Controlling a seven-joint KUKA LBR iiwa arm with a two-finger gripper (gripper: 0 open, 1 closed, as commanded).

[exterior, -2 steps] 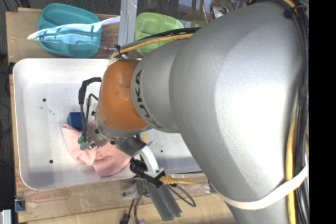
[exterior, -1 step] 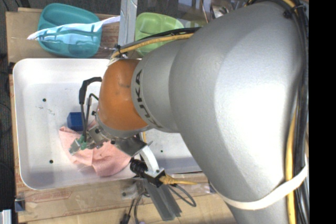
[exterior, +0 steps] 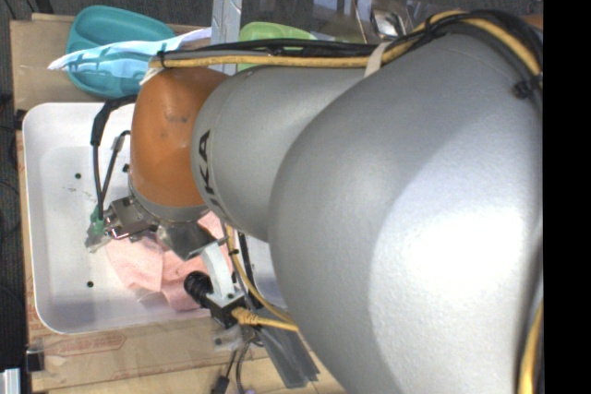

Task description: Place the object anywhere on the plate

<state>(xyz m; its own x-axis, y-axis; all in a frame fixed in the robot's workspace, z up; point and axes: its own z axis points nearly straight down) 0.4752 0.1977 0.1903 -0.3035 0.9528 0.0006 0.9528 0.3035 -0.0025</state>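
The pink cloth [exterior: 148,268] lies crumpled in the left white bin [exterior: 51,198] beneath the wrist; soft, light, best pinched at a raised fold; the gripper's state I cannot tell.
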